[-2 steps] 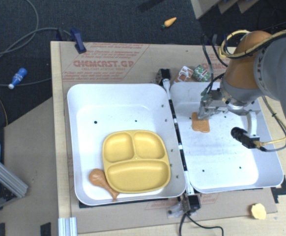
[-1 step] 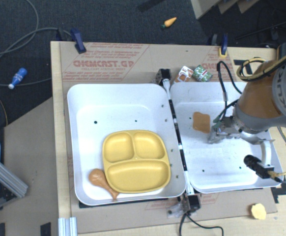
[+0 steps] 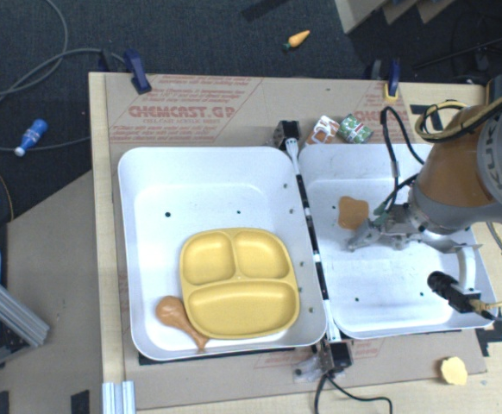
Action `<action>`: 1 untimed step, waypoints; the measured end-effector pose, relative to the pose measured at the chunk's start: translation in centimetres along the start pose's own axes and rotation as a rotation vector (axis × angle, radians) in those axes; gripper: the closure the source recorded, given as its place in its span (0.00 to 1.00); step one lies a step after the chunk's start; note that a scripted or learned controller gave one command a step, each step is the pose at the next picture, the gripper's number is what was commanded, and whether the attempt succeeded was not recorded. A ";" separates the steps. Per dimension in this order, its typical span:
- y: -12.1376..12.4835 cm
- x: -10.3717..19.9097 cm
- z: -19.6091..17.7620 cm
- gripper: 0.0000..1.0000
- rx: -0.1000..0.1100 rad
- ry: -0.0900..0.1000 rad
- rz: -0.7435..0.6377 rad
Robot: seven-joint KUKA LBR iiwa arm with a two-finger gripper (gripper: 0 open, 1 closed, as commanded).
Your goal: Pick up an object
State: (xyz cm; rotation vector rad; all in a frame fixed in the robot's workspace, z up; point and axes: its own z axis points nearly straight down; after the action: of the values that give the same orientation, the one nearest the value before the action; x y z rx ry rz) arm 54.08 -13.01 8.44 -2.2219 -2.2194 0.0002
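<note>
**Arm low in the right bin, brown piece near its top wall**

The gripper (image 3: 359,240) sat low over the right bin (image 3: 389,317), its tip pointing toward the divide between the bins; whether the fingers stood wide or narrow could not be told. A small brown object (image 3: 352,211) lay just above the tip, near the bin's upper wall, apparently apart from it. The bin's lower floor lay open. In the left bin (image 3: 147,197), a yellow divided tray (image 3: 238,281) crowded the lower edge, an orange drumstick toy (image 3: 178,316) touching its lower left corner, with bare floor above.
</note>
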 end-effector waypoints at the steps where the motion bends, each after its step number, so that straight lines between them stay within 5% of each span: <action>1: 6.6 4.1 -0.1 0.00 -0.006 0.001 -0.006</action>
State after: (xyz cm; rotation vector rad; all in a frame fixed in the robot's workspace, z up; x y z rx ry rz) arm 60.65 -8.92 8.51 -2.2174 -2.2289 -0.0070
